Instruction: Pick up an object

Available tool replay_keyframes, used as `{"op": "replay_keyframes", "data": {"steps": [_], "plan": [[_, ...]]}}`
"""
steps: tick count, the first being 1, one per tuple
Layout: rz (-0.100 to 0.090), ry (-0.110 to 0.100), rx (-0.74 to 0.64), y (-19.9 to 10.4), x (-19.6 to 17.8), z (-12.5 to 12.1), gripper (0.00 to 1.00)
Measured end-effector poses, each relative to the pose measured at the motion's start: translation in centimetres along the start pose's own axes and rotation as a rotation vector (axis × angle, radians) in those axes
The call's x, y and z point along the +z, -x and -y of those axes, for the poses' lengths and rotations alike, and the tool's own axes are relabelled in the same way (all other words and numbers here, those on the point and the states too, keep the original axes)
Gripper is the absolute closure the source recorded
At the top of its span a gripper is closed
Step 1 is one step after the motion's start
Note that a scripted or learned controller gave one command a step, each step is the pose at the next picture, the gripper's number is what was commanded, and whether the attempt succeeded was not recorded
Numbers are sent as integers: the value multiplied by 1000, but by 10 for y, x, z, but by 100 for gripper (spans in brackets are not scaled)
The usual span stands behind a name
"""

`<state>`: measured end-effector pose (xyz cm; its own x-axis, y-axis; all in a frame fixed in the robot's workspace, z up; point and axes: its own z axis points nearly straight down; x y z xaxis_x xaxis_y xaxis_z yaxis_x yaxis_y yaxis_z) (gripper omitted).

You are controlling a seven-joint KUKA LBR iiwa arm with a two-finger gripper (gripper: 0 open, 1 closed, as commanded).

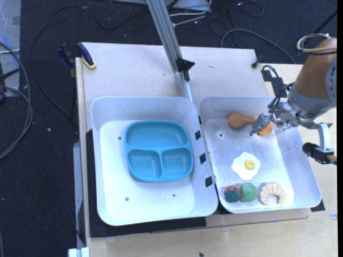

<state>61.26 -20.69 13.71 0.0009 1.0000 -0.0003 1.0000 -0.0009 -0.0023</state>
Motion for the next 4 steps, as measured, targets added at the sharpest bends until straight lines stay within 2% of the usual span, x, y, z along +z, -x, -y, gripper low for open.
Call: {"op": "replay_keyframes", "data": {"steps": [1,2,3,4], "plan": [[2,6,-1,0,-13,-1,100],[3,9,1,7,-74,2,100],[3,9,-3,7,-116,0,100],[-1,1,-8,-56,-110,4,100]]}}
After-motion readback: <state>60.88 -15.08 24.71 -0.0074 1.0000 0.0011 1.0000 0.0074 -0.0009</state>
